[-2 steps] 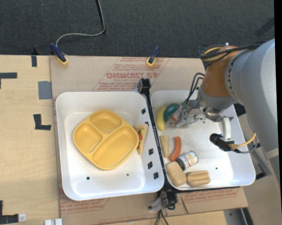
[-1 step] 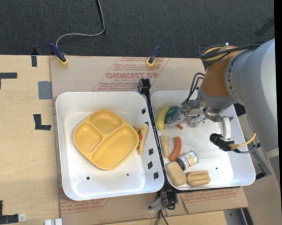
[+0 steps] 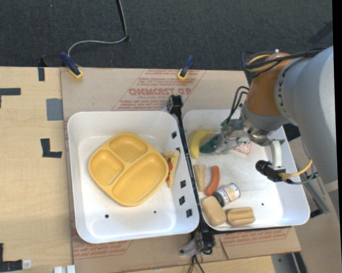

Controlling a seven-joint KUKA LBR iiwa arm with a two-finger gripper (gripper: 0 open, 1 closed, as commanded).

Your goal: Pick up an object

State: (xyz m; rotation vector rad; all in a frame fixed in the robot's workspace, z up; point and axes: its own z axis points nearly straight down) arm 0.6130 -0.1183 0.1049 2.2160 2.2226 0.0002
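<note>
The gripper (image 3: 230, 141) is low in the right bin (image 3: 297, 212), just beside the banana (image 3: 197, 141); whether it is released or clenched, I cannot tell. Below the banana lie a sausage (image 3: 212, 180), a can (image 3: 228, 194) and two bread rolls (image 3: 214, 210). Nothing looks lifted yet, so the pick remains to do.

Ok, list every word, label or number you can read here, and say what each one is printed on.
"CHEMCAST GP": red print on the brown cardboard sheet under the bins, above the left bin.
Smaller red lines around it: too blurred to read.
Label on the small can in the right bin: too small to read.
</note>
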